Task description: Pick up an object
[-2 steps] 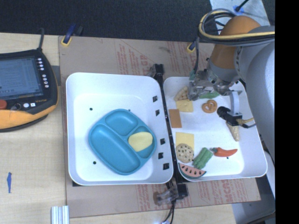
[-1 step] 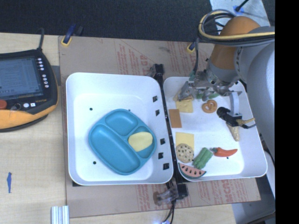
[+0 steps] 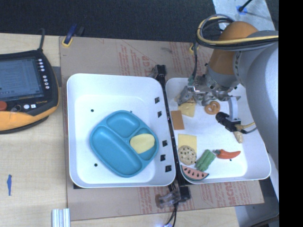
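The arm reaches in from the upper right, its gripper low over the top of the right bin — whether it grasps anything I cannot tell. Just beside it lie a cheese wedge and a pretzel. Lower in that bin: a brown slab, a yellow slice, a cookie, a green pod, a chili and a watermelon slice. The left bin holds a blue tray with a yellow piece in it. A pendant sits at the left edge.
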`<state>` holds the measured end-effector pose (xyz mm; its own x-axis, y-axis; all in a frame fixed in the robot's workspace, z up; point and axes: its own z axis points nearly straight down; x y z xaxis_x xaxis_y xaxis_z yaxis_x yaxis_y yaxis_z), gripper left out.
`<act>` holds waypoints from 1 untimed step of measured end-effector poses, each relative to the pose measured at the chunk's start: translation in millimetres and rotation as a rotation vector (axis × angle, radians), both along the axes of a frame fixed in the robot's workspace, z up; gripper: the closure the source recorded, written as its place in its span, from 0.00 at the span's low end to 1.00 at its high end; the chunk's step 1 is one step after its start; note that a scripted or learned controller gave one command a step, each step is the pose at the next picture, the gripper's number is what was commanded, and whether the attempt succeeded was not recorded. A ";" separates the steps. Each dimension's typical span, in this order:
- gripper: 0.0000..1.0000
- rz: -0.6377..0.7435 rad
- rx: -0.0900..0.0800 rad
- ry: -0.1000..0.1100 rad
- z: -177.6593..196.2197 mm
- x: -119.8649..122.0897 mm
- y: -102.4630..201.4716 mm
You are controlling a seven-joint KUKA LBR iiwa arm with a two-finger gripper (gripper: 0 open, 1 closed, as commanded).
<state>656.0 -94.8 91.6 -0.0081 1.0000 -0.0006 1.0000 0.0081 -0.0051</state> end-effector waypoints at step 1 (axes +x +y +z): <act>1.00 0.004 -0.001 0.000 13.0 0.9 -0.4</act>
<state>656.9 -95.2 104.6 -0.0125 0.9999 -0.0018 0.9999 0.0125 -0.0055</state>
